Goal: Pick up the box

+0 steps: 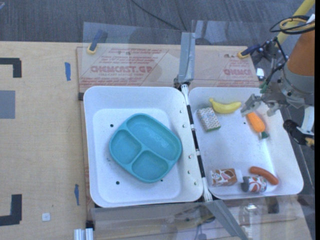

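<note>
Brown-and-white small cardboard box [223,177] lies untouched at right bin's [235,144] near edge. Two-finger gripper [261,106] hangs far right, released, grasping nothing, just above an orange carrot [256,123]. Approach and grasp remain.

Single arm entering from 3 o'clock, grey body with orange band [305,59] at upper right. Wrist angled down toward 9 o'clock. Gripper [260,105] poised low at roughly 3 o'clock in the frame, two grey fingers [250,104] spread apart, nothing between them.
</note>
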You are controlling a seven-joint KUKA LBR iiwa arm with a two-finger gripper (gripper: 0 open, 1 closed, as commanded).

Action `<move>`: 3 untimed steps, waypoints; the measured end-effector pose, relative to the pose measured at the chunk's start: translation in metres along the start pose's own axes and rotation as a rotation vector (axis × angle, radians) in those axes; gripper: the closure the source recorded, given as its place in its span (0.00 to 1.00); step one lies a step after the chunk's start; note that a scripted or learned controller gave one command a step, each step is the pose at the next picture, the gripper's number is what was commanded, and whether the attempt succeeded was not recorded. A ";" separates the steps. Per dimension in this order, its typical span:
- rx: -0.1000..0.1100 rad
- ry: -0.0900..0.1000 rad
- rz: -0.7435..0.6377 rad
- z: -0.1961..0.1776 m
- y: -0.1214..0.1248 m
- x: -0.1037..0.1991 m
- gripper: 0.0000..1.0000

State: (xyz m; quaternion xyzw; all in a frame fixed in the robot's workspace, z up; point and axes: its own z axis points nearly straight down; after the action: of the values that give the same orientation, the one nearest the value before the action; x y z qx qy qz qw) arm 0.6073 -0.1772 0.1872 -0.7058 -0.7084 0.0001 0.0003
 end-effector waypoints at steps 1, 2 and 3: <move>-0.003 -0.002 -0.001 -0.011 0.001 -0.001 1.00; -0.003 -0.002 0.091 -0.084 0.015 0.002 1.00; -0.002 -0.002 0.090 -0.083 0.015 0.003 0.00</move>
State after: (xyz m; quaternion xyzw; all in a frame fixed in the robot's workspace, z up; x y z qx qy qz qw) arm 0.6222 -0.1743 0.2706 -0.7369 -0.6760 0.0001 -0.0013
